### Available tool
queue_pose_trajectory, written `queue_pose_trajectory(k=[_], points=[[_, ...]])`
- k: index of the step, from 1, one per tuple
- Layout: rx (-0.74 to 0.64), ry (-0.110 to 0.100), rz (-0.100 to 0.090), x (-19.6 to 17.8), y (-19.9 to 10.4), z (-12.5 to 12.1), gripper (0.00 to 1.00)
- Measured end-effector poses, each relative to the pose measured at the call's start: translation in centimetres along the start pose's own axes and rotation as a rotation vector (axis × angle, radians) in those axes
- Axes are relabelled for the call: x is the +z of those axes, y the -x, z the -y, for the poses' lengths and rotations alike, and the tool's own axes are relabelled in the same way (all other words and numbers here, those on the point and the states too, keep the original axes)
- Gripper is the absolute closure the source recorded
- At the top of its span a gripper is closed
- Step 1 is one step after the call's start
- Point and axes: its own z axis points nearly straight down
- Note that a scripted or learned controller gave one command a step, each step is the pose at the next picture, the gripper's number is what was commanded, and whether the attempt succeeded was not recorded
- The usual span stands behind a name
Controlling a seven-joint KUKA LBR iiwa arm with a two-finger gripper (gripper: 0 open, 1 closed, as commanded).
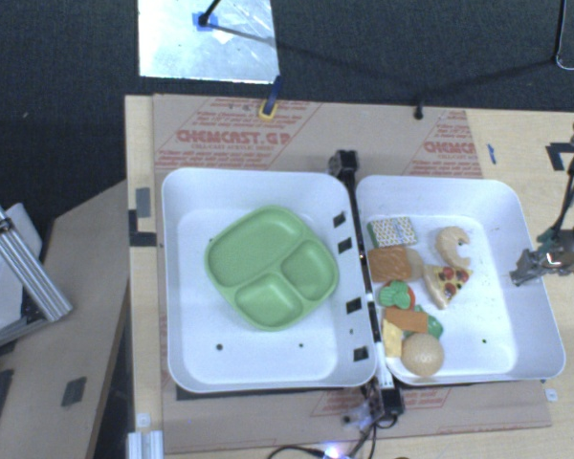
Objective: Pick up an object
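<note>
Toy food items, the candidates for the pick, are lying clustered in the right bin [497,208], against its left wall. Going left to right across the bench:

Left bin [187,256]: a green divided plate [272,267] is sitting flat near the middle, tilted diagonally. Not a likely target.

Right bin, left half: a speckled rectangular piece [392,230] is lying at the top of the cluster, a brown cracker-like slab [392,263] just below it, then a red-and-green vegetable piece [398,295], an orange slab [408,319] and a round tan bun [422,354] at the bottom. Beside these, a curved croissant-like piece [452,244] and a pizza slice [447,283] are lying close together. Several pieces are touching or overlapping.

Right bin, right half: bare floor.

Far right: the gripper [528,268] is hovering at the bin's right rim, well apart from the food. It is small and blurred here; cannot tell how far the claw is open. Nothing is visible in its grasp.

Risks, as judged: the crowding is making a clean single-item grasp unlikely, since fingers may land on two pieces or push one under another. The bun may roll away. Pieces hugging the left wall are leaving little finger clearance.
</note>
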Motion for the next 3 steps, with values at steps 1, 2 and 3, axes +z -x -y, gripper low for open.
queue_pose_trajectory(k=[1, 2, 3], points=[[-0.005, -0.002, -0.003, 0.8, -5.4, -0.9, 1.0], [-0.005, -0.003, -0.003, 1.7, -10.6, -2.4, 1.0], [-0.006, -0.003, -0.004, 2.1, -15.5, -3.7, 1.0]])
